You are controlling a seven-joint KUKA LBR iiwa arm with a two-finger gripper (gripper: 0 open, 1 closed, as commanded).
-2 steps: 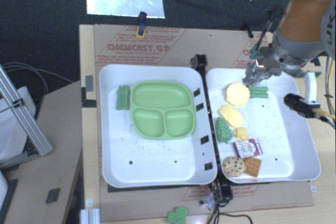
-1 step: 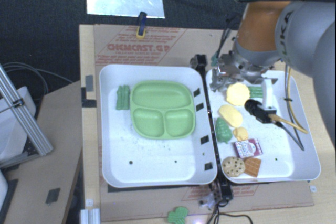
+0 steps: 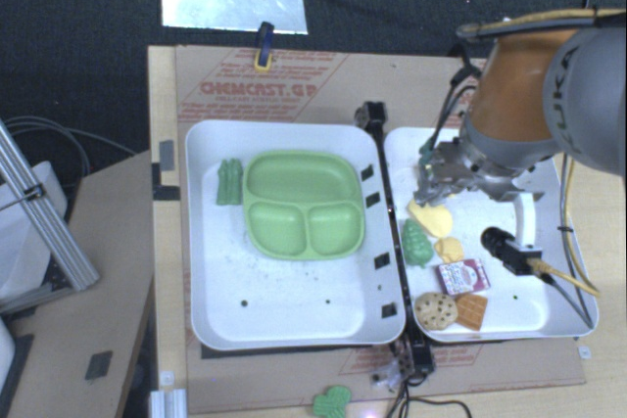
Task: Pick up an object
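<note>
I can't tell the gripper [image 3: 432, 194] state, so I lower slowly onto the yellow piece [image 3: 432, 216] just beneath, keeping off the green toy [image 3: 416, 245] beyond it.

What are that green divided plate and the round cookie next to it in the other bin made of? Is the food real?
The green divided plate looks like moulded plastic: one even colour, smooth, softly glossy, with rounded compartment walls. The cookie seems to be a toy, probably plastic or rubber: its tan surface and dark chips look uniform and crumb-free, though the view is too coarse to be sure.
</note>
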